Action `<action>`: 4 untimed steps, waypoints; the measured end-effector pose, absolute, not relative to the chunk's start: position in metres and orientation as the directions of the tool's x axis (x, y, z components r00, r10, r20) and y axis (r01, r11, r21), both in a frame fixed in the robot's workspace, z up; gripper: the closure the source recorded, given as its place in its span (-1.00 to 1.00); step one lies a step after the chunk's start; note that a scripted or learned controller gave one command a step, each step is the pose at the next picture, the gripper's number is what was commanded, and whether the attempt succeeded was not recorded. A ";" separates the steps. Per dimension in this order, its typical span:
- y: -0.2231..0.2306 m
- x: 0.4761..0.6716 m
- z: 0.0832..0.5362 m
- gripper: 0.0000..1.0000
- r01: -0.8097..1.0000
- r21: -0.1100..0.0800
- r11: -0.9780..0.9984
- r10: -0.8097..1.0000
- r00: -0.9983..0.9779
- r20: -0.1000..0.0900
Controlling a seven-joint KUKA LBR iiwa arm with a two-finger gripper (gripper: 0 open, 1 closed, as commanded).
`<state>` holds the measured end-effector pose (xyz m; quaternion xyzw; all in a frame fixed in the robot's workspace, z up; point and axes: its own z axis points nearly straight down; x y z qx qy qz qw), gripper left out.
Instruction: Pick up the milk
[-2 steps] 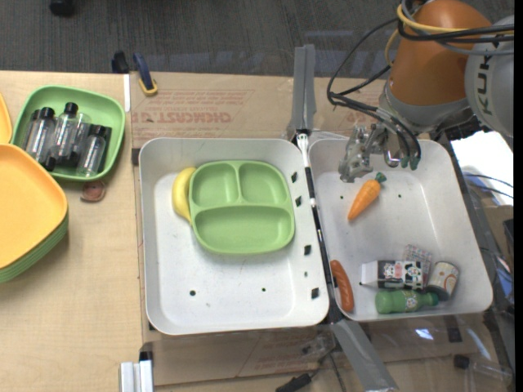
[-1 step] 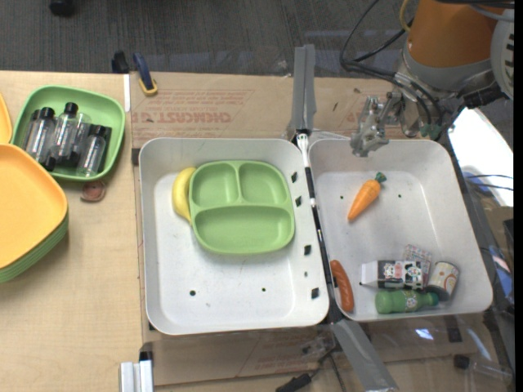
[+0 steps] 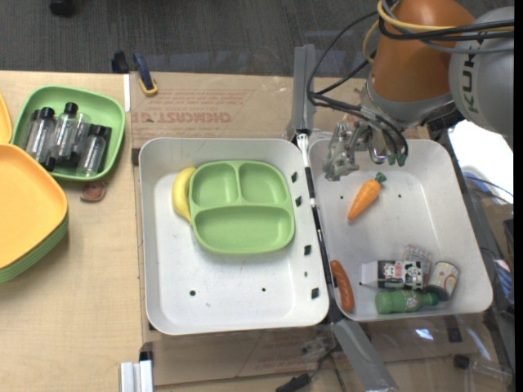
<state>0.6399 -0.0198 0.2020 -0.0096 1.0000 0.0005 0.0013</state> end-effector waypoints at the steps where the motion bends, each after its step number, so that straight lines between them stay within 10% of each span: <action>1: -0.019 0.660 0.253 1.00 -0.067 0.000 0.998 -0.067 -0.998 -0.005; 2: -0.022 0.633 0.193 1.00 -0.111 0.000 0.994 -0.111 -0.994 -0.002; 4: -0.041 0.660 0.192 1.00 -0.430 0.000 0.903 -0.430 -0.903 -0.004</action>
